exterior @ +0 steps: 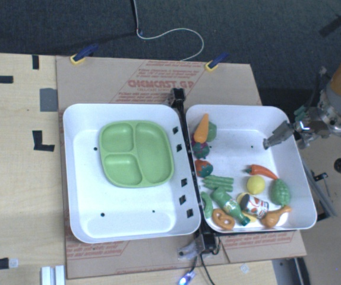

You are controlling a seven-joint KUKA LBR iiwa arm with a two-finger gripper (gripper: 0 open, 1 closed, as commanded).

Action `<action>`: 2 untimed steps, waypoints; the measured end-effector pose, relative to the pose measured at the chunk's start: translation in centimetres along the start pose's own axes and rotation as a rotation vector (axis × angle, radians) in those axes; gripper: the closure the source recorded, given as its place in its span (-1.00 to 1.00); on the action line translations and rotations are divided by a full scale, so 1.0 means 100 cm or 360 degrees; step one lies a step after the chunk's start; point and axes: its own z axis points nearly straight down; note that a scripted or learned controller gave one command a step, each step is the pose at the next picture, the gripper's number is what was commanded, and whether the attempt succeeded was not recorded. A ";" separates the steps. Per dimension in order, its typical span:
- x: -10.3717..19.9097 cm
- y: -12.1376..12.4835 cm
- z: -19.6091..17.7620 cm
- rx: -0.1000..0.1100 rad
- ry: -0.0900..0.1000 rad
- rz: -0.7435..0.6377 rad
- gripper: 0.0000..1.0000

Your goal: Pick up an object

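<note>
The approach step is judged underway: the gripper (275, 139), its opening untellable, must be lowered toward seven o'clock onto the red pepper (262, 171).

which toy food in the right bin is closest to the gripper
The red chili pepper, lying alone toward the bin's right wall just below the gripper; the lemon and the rest lie farther down or left.

My bench (16, 159): wood top, black marks at left. Cardboard sheet (158, 79) lies on it, clamps at far corners. Left bin (81, 218) and right bin (242, 113) sit on cardboard, side by side, touching.
</note>
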 end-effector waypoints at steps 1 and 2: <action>0.129 -0.040 -0.036 -0.0003 0.0008 -0.0022 -1.00; 0.122 -0.040 -0.044 0.0002 0.0001 -0.0004 1.00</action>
